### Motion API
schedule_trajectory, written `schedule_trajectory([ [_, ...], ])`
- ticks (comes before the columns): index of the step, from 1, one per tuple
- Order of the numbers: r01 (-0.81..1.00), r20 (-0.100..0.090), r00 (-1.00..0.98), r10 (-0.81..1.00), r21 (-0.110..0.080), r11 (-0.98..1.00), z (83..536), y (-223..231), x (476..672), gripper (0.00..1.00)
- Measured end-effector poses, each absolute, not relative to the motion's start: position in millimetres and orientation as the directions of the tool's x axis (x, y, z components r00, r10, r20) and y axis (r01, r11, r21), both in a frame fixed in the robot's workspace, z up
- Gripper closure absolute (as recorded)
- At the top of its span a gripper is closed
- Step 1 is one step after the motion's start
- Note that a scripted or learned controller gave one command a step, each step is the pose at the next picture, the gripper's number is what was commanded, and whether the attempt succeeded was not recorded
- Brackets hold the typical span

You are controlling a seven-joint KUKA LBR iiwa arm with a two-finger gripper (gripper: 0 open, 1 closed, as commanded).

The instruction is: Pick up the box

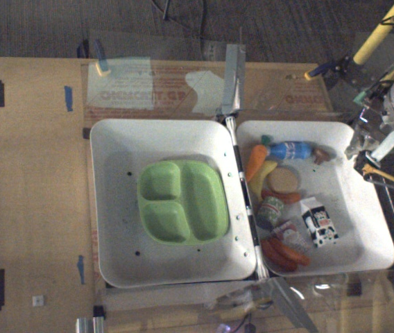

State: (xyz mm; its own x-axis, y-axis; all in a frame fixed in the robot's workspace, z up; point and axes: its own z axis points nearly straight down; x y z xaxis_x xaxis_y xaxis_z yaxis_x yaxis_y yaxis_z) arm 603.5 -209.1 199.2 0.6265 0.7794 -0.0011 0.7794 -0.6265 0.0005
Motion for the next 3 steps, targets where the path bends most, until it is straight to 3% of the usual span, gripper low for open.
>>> schedule_trajectory([
  [1,0.504,-0.001,0.863,0.504,0.0,-0.863,269.0,-193.4,589.8,1.0],
  [2,0.505,-0.001,0.863,0.505,-0.001,-0.863,268.9,-192.7,590.0,0.0],
  [3,0.509,-0.002,0.861,0.509,-0.001,-0.861,279.2,-191.3,590.8,1.0],
])
